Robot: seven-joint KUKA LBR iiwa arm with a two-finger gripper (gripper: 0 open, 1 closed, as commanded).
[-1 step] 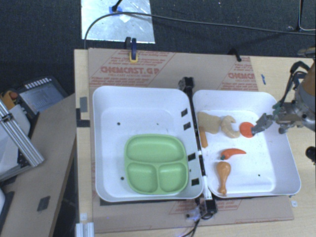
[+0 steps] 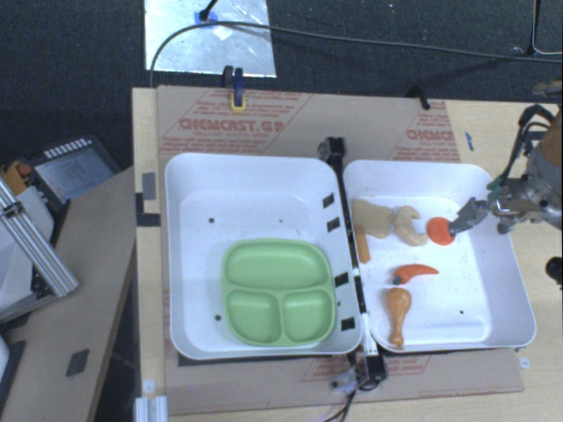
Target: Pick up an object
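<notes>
A dark carpeted floor surrounds a bench [image 2: 290, 117] covered with printed cardboard. Two shallow white bins sit side by side on it. The left bin [image 2: 189, 192] holds a green divided tray [image 2: 278, 290] toward its near edge. The right bin [image 2: 501, 310] holds a beige bread-like piece [image 2: 375, 219], a chicken drumstick [image 2: 398, 313], a pale curved piece [image 2: 409, 225], a red chili pepper [image 2: 416, 273], an orange stick [image 2: 361, 243] and an orange round object [image 2: 440, 231]. The gripper [image 2: 461, 221] reaches in from the right, its tip touching the orange round object; the finger opening cannot be made out.

Bright even light, slightly soft focus
</notes>
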